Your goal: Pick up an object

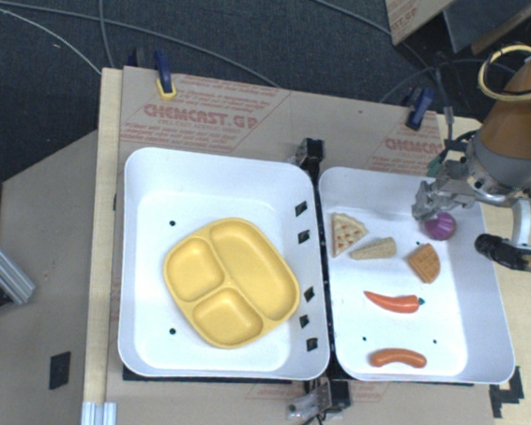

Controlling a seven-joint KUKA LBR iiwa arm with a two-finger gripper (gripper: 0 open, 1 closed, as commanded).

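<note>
The gripper (433, 207) hangs over the far part of the right bin (482, 305), just beside a small purple object (441, 225), perhaps a toy onion; whether the fingers are wide or narrow I cannot tell. It looks light, stiff and smooth, so it may roll or slip; a grip across its middle seems safest. Nearer lie a waffle piece (346, 232), a red chilli (393, 302) and a sausage (397, 358); the left bin (140, 241) holds a yellow tray (230, 280).

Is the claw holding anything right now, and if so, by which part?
It cannot be told. The claw sits at the purple object in the right bin, touching or just above its top, but a grip isn't visible.
</note>
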